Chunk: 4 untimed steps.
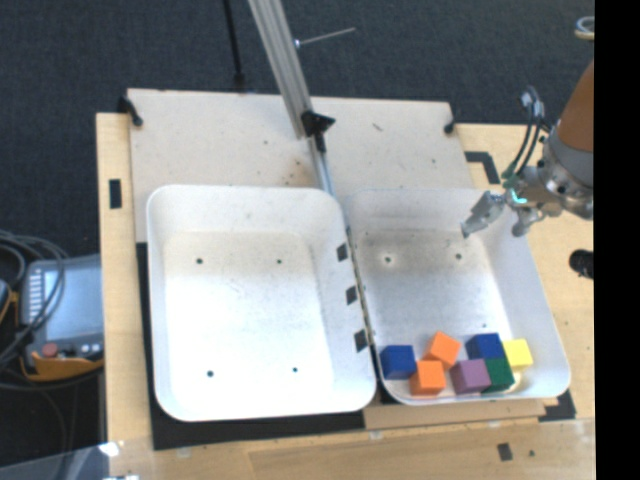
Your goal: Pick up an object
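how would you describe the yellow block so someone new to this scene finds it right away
Look at the right-hand white bin, then down to its near edge, where a cluster of small coloured blocks sits. The yellow block is at the far right end of that cluster, beside a blue block and a green block. It is the only yellow one.

Grey arm (568, 158), orange band, looped cables, pale metal hand (503, 220).
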Each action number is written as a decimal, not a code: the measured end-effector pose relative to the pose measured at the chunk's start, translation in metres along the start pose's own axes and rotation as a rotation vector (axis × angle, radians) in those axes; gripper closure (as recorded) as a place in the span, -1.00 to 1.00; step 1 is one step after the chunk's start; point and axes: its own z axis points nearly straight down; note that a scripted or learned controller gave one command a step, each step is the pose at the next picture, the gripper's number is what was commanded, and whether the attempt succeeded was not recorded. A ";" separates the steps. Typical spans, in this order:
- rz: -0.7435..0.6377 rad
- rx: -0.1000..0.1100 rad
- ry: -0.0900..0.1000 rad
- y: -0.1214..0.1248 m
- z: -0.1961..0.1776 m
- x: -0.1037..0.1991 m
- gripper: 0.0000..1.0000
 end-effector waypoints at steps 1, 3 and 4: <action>-0.002 -0.004 -0.003 0.001 -0.003 0.000 -1.00; 0.004 -0.001 -0.003 0.003 0.082 -0.007 -1.00; 0.005 -0.001 -0.002 0.002 0.134 -0.008 -1.00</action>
